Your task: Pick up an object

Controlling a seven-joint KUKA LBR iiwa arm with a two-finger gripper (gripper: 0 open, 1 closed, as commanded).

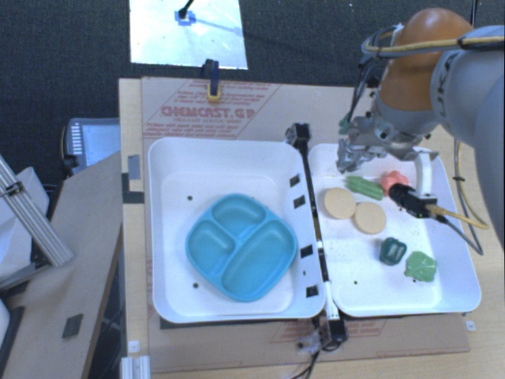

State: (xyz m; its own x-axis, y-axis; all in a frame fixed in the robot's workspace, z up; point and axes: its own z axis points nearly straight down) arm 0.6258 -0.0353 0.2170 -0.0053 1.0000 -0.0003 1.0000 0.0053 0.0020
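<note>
Dark grey carpeted floor [63, 46] surrounds the light wooden bench [130, 101]. Shiny square metal plate [188, 22] lies on floor at 12 o'clock. Aluminium extrusion rail [28, 215] slants at 9 o'clock. Printed brown cardboard sheet [237, 109] covers bench top.

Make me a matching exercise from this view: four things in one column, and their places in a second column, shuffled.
Things:
1. blue divided plate
2. dark teal piece
3. gripper
4. yellow clamp

Places:
A. over the far part of the right bin
B. on the cardboard beyond the left bin
C. in the left bin
D. in the right bin, beside a light green piece

Pairs: 1-C, 2-D, 3-A, 4-B
</note>
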